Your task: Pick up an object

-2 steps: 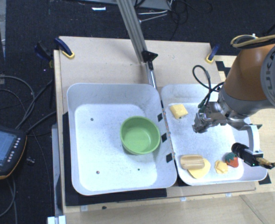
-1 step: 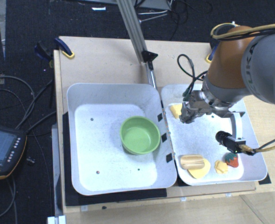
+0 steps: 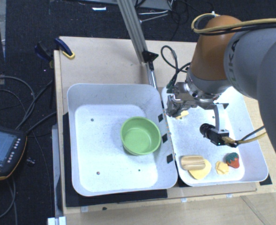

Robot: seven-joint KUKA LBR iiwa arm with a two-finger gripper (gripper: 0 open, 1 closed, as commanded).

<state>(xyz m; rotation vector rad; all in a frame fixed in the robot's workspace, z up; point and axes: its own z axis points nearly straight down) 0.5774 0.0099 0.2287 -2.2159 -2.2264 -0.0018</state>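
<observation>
My gripper (image 3: 175, 107) hangs low over the far left corner of the right bin (image 3: 250, 172), close to the wall shared with the left bin. A small pale yellow piece (image 3: 182, 115) shows just under and beside the gripper; whether it is held is unclear. At the near end of the right bin lie a tan bun-shaped toy (image 3: 193, 162) on a yellow piece (image 3: 199, 172), a small yellow chunk (image 3: 222, 168) and a red strawberry toy (image 3: 232, 160). A green bowl (image 3: 140, 135) stands upright in the left bin (image 3: 88, 172).
A black camera unit (image 3: 212, 133) with a yellow cable juts from the wrist over the right bin's middle. A slanted metal pole (image 3: 133, 27) rises behind the bins. A blue and yellow clamp (image 3: 63, 47) sits at the bench's far left corner.
</observation>
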